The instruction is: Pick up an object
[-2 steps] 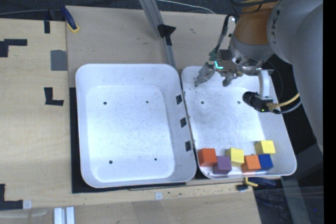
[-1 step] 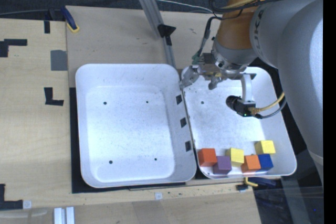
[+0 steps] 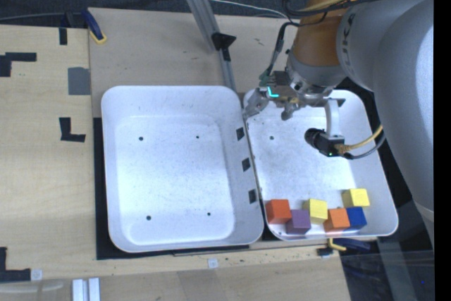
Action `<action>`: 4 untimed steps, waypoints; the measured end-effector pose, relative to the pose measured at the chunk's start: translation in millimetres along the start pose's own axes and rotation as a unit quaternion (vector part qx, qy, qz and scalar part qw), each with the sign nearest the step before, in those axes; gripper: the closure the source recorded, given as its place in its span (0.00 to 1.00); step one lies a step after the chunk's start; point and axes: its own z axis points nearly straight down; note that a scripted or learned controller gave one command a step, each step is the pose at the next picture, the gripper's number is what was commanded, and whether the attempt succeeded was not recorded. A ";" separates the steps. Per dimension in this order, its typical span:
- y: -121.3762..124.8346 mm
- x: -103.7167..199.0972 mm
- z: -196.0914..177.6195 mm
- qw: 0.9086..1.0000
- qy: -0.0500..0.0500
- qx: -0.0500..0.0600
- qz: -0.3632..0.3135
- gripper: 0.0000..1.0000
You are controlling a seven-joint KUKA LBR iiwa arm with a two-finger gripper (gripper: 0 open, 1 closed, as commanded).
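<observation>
The blocks [image 3: 317, 213] lie bunched against the near wall of the right bin [image 3: 282, 151], likely where they slid. The gripper [image 3: 285, 103] hangs over that bin's far end, well apart from them; whether it is spread cannot be told.

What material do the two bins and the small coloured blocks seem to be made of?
Bins, left and right: probably moulded plastic, white, smooth with rounded rims and a slight sheen. Blocks, such as the orange one and the purple one: painted wood or plastic, matte; I cannot tell which.
</observation>
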 end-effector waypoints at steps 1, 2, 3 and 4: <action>-1.8 12.0 0.1 1.000 0.000 0.000 0.000 0.00; -49.5 70.9 0.1 1.000 0.001 0.001 -0.002 0.00; -41.9 42.2 0.0 1.000 0.000 0.000 0.001 0.00; -42.2 44.7 -9.6 1.000 0.000 0.000 -0.001 1.00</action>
